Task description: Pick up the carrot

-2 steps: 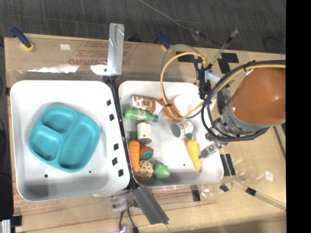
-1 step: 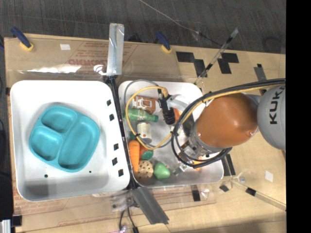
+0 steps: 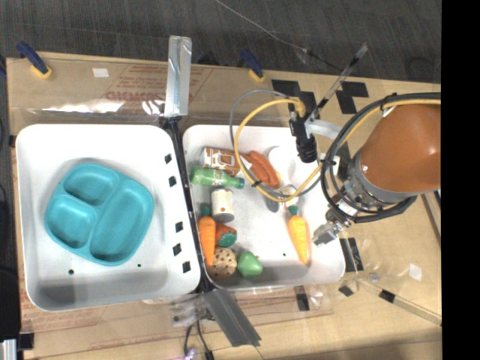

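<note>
Arm [image 3: 390, 163] hangs over right bin [image 3: 330, 272], wrist blocking view of tool; grip state cannot be judged. Two carrots lie loose among toy food: one [image 3: 299, 236] near arm, one [image 3: 207, 236] by left wall. Cardboard print mirrored, unreadable. Teal tray [image 3: 99, 212] waits in left bin [image 3: 30, 223].

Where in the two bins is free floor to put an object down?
Free: left bin floor around the teal plate, and the right bin's middle, between the can and the yellow-orange carrot. Crowded: right bin's left side.
</note>
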